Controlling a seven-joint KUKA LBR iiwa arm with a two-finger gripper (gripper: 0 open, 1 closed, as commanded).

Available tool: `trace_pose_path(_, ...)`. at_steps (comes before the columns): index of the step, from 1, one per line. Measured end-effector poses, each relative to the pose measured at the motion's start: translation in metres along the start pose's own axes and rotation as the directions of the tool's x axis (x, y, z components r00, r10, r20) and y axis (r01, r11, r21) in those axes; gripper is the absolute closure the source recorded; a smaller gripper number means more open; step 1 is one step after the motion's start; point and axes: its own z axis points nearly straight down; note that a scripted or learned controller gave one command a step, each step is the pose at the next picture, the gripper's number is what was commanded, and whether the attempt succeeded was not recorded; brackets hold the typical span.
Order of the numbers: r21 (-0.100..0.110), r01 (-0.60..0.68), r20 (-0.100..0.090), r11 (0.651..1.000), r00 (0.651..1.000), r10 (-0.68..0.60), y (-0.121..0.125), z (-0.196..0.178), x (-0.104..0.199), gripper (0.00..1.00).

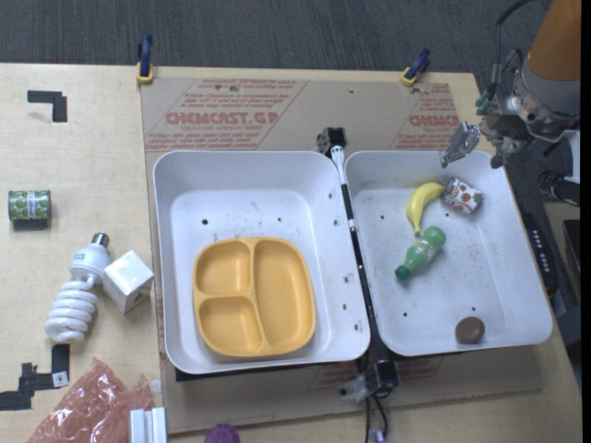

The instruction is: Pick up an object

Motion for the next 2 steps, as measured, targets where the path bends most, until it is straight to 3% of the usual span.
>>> trace_pose_path(1,-0.005,-0.001,0.002,1.0,1.0,0.001,0.012,0.12,-0.045,0.0)
trace_pose_path(2,-0.02,-0.001,0.013,1.0,1.0,0.002,-0.014,0.136,-0.027,0.0)
